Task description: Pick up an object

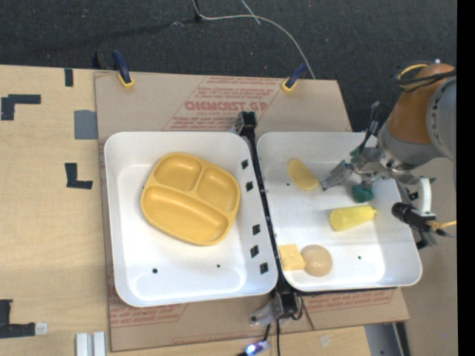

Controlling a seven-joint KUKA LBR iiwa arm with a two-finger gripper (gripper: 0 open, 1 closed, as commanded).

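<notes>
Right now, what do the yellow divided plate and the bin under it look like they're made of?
The divided plate looks like moulded plastic, matte yellow: smooth rounded ridges, even colour, soft sheen. The left bin looks like thin formed white plastic, slightly glossy, with rounded corners and rim, though I can't be certain.

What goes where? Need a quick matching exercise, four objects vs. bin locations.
Things:
1. divided yellow plate
2. pale yellow wedge
3. yellow block
4. beige ball

Places:
A. right bin, near front edge
B. left bin
C. right bin, upper left part
D. right bin, middle, below the gripper

Pairs: 1-B, 2-C, 3-D, 4-A
</notes>
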